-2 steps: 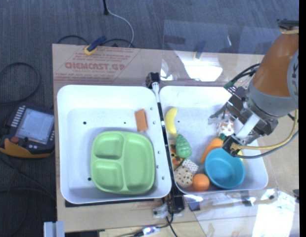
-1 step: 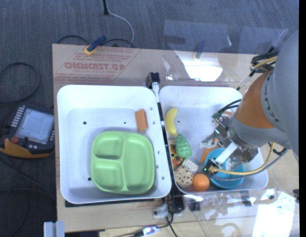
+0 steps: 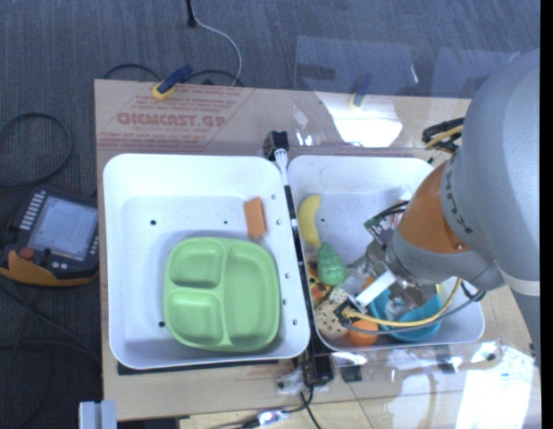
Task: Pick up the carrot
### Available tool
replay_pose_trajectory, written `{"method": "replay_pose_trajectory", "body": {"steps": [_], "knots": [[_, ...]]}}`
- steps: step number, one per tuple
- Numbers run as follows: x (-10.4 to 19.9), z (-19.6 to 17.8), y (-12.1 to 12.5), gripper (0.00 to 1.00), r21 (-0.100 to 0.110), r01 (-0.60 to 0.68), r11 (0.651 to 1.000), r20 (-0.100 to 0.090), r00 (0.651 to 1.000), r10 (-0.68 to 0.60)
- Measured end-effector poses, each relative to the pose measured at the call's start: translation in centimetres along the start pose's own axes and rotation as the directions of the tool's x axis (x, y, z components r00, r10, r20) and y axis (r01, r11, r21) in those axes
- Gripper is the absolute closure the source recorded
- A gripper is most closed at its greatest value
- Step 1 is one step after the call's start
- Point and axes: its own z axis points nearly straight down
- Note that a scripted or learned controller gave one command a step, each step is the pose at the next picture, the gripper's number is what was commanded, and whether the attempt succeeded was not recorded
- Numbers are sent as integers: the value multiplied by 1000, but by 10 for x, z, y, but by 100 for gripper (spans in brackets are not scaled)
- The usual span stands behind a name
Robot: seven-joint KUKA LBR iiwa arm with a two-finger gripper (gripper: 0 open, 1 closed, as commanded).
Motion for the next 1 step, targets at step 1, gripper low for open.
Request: {"method": "replay_pose_trajectory", "body": {"steps": [1], "knots": [[5,-15,5,100,-18,5,1000,-12,1000,-5]]}}
